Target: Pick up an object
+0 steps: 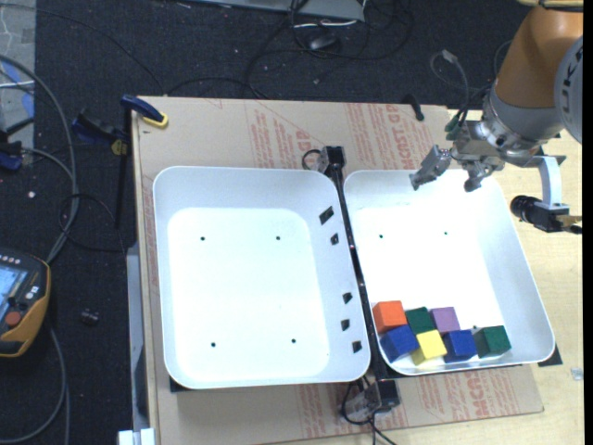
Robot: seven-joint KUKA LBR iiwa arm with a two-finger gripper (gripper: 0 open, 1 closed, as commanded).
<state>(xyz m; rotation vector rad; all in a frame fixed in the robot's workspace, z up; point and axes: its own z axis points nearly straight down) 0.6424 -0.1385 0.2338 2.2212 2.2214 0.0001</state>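
A: How many blocks?
B: Seven, all bunched in the near corner of the right bin point(519, 248): orange point(389, 313), dark green point(420, 320), purple point(446, 319), two blue point(399, 341), yellow point(430, 345), green point(492, 340).
A: The gripper point(451, 172)?
B: Spread apart, holding nothing, above the bin's far edge.

Both bins: left bin point(176, 276) and right bin point(528, 276) smooth white plastic, slight sheen. Worktop point(269, 133) matt brown cardboard-like sheet, red print. Floor point(83, 44) dark, rough, carpet-like. Blocks: orange block point(389, 313), purple block point(446, 319), yellow block point(430, 344) painted, matt, smooth. Arm point(542, 54): glossy orange shell, grey metal wrist. Tool point(454, 172) bare grey metal, dull.
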